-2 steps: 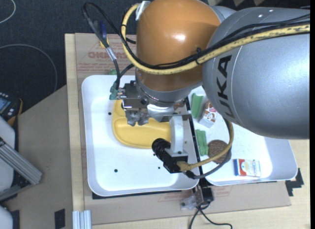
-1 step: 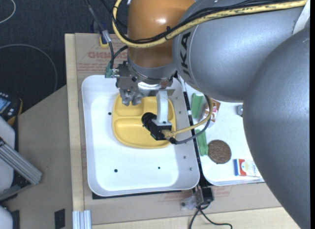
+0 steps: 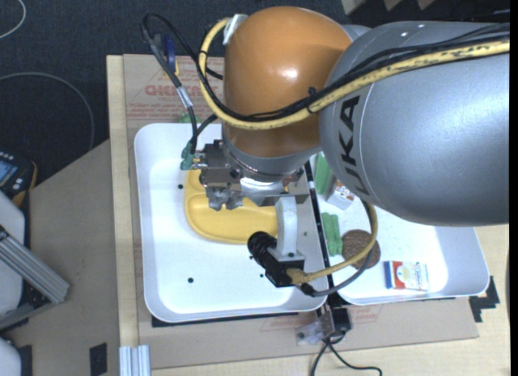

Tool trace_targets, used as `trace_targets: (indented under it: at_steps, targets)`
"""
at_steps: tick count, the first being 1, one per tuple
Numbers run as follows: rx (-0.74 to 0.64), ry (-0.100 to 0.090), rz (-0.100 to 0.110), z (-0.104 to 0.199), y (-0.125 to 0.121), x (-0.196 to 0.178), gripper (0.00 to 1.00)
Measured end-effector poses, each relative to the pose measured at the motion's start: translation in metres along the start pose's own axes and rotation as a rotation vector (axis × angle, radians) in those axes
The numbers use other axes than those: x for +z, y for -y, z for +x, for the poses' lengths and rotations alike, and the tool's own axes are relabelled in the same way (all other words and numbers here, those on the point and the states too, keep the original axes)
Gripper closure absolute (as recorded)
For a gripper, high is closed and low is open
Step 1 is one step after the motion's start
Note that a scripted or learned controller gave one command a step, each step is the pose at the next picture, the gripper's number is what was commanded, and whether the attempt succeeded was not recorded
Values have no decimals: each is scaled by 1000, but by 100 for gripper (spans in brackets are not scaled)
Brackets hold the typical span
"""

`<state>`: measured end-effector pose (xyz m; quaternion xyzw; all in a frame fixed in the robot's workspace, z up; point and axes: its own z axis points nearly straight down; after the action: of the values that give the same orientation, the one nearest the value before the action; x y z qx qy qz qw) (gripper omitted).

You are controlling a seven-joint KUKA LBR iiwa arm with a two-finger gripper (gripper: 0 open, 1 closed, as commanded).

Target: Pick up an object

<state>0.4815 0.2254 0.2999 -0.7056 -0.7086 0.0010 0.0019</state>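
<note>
A yellow banana-shaped object (image 3: pixel 217 219) lies in the left white bin (image 3: pixel 162 229), partly under the arm. My gripper (image 3: pixel 222 196) hangs right over the yellow object's upper part, with the orange wrist band and grey arm covering it from above. In the right bin (image 3: pixel 453 277) lie a green bar (image 3: pixel 331 231), a round brown item (image 3: pixel 354 244), a small red, white and blue packet (image 3: pixel 405 275) and a white item with red marks (image 3: pixel 343 196).
The bins sit on a cardboard-coloured board (image 3: pixel 129 99) on the bench. A metal rail (image 3: pixel 32 273) and a dark device (image 3: pixel 14 174) lie at the left edge. Bare bin floor lies left and below the yellow object.
</note>
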Motion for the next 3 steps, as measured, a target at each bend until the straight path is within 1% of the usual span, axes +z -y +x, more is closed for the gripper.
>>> trace_targets:
  at_steps: [1, 2, 3]
  targets:
    - [8, 4, -3, -3, -89, 62, 100]
    - [2, -6, -22, -1, -91, -85, 100]
    - [6, 1, -1, -28, -30, -83, 100]
